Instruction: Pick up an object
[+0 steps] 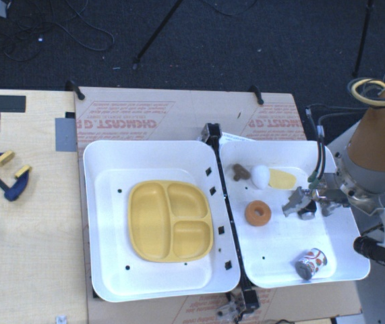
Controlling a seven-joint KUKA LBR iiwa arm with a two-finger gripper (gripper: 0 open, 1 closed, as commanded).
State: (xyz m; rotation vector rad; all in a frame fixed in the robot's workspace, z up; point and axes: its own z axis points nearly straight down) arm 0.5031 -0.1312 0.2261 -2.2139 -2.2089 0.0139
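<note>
The can lies nearest the camera, on its side low in the right bin, well apart from everything else.

Starting from the left, the left bin holds a yellow divided plate, flat and centred. Across the black divider, the right bin carries a small brown lump touching a white ball, with a yellow block just beside the ball. Below them sits a brown doughnut on its own. To its right the gripper hangs low over the bin floor, near the doughnut and just under the yellow block. It holds nothing that can be seen, and whether its fingers are spread or closed cannot be told from this angle.

The risks follow from that crowding. If the gripper closes where it is, it likely grabs air between the doughnut and the block. A descent toward the top cluster could nudge the ball, which would roll away and carry the lump with it. The doughnut may slide on the smooth floor instead of being pinched.
</note>
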